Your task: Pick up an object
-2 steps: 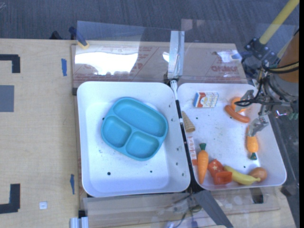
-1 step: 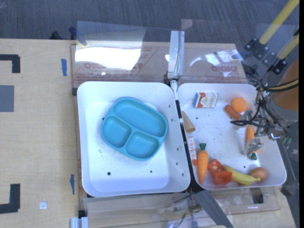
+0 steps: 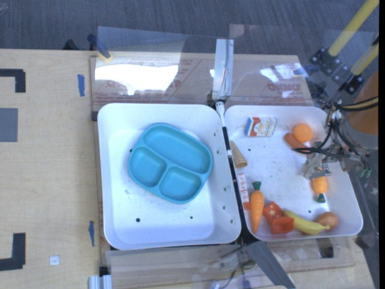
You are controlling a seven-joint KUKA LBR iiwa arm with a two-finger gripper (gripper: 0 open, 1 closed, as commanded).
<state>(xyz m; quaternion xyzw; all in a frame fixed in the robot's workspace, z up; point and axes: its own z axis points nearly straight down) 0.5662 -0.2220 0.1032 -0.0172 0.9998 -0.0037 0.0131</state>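
Bins: two shallow white plastic bins side by side, the left bin (image 3: 114, 221) and the right bin (image 3: 355, 218), meeting at a dark seam down the middle.
Plate: one light-blue plastic plate with three compartments (image 3: 170, 162), sitting flat in the left bin, a little far of centre.
Box: one small white carton with red and blue print (image 3: 260, 126), lying at the far left of the right bin.
Cone: one tan wafer cone (image 3: 238, 154), just beside the seam, near of the carton.
Carrot: one orange toy carrot with a green top (image 3: 256, 205), lying lengthwise toward the near edge of the right bin.
Red pieces: two red toy vegetables (image 3: 276, 217), touching each other just right of the carrot.
Banana: one yellow toy banana (image 3: 307, 223), along the near wall, right of the red pieces.
Brown round: one small brownish ball-shaped toy (image 3: 328, 220) at the banana's right tip.
Orange ball: one round orange fruit (image 3: 302, 132) at the far right of the right bin, resting against a flat orange-brown piece (image 3: 292, 141).
Small orange piece: one little orange-yellow toy (image 3: 319, 186), right side of the bin.
Gripper: and here it is, the metal two-finger gripper (image 3: 315, 170) low over the right bin, directly far of that little orange-yellow toy; wires crowd it, so how wide its fingers stand is impossible to tell.
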